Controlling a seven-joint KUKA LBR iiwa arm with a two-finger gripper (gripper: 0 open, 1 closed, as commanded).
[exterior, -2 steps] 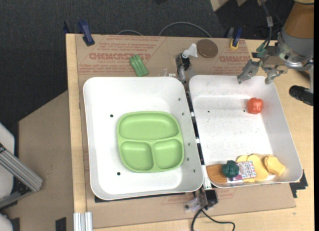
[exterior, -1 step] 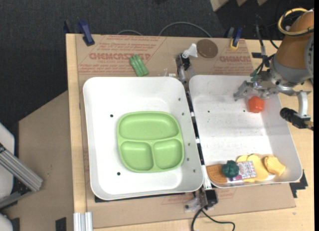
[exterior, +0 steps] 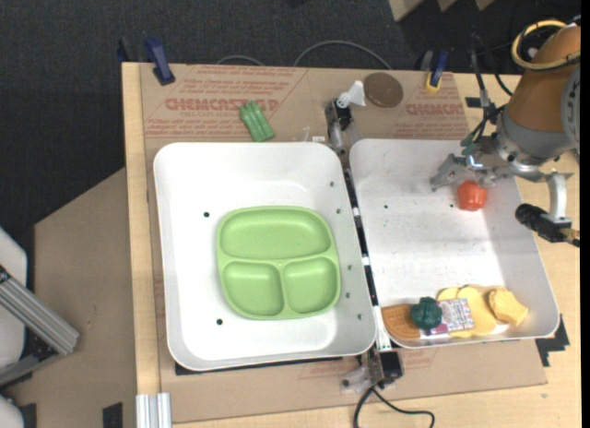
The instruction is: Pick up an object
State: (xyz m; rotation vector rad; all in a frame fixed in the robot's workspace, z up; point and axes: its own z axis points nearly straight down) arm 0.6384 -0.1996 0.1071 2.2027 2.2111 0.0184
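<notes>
The arm reaches in from three o'clock and hangs over the far part of the right bin; its pincer sits low at about one o'clock in that bin, its grey fingers spread apart with nothing between them; a small red ball lies on the bin floor just beside the pincer, toward five o'clock from it, not held. Along the six o'clock wall of the right bin lies a heap of things touching one another: a tan flat piece, a dark green lump, a small printed packet and yellow pieces. The left bin holds a green divided plate at its centre. On the counter beyond the bins, at twelve o'clock, lie a green block and a brown disc.
</notes>
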